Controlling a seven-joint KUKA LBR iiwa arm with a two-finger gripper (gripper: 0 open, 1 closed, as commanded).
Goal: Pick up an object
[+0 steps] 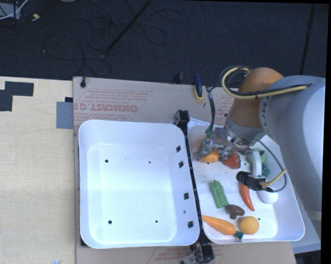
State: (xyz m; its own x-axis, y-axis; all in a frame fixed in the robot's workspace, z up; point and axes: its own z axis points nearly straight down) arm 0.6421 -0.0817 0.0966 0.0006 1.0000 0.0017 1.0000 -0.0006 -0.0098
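The grey arm (pixel 296 122) reaches over the right bin (pixel 292 228), its pincer (pixel 222 149) low at the bin's far-left corner. An orange piece (pixel 210 156) lies just beside it; how far the pincer gapes cannot be told.

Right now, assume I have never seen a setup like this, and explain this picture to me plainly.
One camera looks down at a slant on a bench. The big grey shape with an orange band is a robot arm reaching in from the right. Two shallow white bins sit side by side: the left bin and the right bin. The right one holds toy food: a green pod, a carrot, an orange ball, a brown piece and a red pepper. The arm's tip is low over an orange piece. Whether its jaws hold anything is unclear.
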